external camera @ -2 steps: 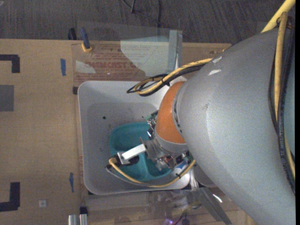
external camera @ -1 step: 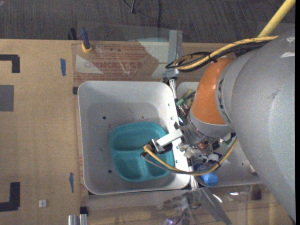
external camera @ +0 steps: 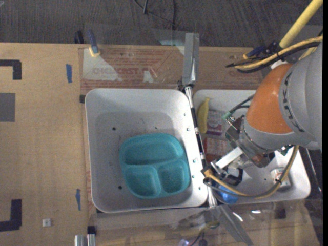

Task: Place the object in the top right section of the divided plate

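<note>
Arm [external camera: 287, 104] over right bin [external camera: 300, 186], teal divided plate [external camera: 152, 164] in left bin [external camera: 102, 111].
We saw a yellow object [external camera: 203, 114] in the right bin beside the divider; we could not tell the jaws' state.

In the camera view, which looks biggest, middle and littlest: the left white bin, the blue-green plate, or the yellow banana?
1. Left white bin, biggest.
2. Teal divided plate, middle; it sits inside that bin.
3. Yellow banana, littlest, though the arm may hide part of it in the right bin.
</note>
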`<action>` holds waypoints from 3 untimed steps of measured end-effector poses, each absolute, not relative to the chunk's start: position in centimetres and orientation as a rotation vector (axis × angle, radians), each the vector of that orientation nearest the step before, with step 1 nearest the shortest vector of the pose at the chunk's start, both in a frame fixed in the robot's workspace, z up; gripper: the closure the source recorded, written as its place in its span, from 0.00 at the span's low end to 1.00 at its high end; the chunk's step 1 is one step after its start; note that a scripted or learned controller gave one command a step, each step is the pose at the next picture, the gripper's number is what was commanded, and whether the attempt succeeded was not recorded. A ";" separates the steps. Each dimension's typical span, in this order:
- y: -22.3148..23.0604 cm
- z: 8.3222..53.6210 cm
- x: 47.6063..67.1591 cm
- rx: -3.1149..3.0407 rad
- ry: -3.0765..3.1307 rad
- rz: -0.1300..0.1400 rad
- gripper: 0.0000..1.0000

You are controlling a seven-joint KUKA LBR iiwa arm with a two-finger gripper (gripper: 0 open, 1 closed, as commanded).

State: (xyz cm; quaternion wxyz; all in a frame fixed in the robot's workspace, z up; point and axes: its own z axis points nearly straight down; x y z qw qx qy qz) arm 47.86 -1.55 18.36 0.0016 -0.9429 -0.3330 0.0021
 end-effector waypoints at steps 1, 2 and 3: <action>5.9 18.3 47.8 -3.018 -0.867 0.005 1.00; 12.0 23.9 50.5 -2.994 -0.948 0.004 1.00; 15.6 11.3 49.0 -3.006 -0.917 -0.041 1.00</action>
